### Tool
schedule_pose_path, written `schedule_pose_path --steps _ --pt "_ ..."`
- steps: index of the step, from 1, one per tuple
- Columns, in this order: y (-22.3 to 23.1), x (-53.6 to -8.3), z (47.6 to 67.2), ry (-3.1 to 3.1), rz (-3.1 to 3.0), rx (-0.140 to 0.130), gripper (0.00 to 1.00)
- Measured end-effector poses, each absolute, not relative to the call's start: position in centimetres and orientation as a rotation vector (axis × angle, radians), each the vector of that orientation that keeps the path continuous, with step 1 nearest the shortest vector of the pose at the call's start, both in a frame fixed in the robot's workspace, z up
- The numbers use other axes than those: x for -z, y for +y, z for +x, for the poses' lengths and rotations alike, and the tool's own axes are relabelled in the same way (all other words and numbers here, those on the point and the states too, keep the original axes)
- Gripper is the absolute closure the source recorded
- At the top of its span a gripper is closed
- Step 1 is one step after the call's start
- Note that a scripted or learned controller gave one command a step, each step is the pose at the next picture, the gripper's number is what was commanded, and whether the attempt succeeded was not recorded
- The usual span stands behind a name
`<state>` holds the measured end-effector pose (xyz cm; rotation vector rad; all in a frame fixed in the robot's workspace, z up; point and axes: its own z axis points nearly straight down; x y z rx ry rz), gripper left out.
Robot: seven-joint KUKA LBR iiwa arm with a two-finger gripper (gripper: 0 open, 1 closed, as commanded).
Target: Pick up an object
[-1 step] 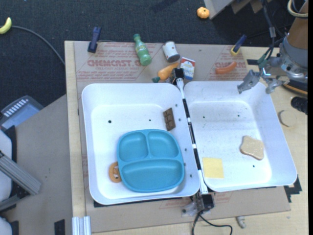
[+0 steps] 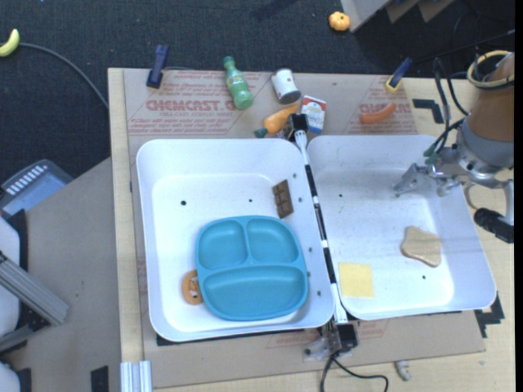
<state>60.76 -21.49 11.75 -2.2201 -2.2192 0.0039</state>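
Observation:
My gripper [image 2: 422,185] hangs over the far right part of the right bin [image 2: 384,149], its two fingers spread and nothing between them; it is open. A tan bread-like slice [image 2: 422,246] lies on the bin floor in front of it, well apart from the fingers. A yellow cheese square [image 2: 356,280] rests near the bin's front left corner. In the left bin [image 2: 163,170] sits a blue divided plate [image 2: 250,266]. A brown chocolate piece [image 2: 283,198] lies behind the plate, and a small brown pretzel [image 2: 190,288] peeks out at its left edge.
Behind the bins on the board lie a green bottle [image 2: 238,84], a white can [image 2: 285,86], a carrot [image 2: 278,121], a small box [image 2: 313,113], a sausage [image 2: 377,114] and two blue clips [image 2: 157,65]. Cables run along the right side.

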Motion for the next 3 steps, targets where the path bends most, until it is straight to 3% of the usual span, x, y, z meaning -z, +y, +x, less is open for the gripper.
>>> schedule_pose_path --steps 1,3 --pt "-22.2 -19.3 55.5 -2.221 -2.223 0.0 0.0" --pt "-20.9 -16.4 53.3 -2.22 -2.221 -0.001 0.0"
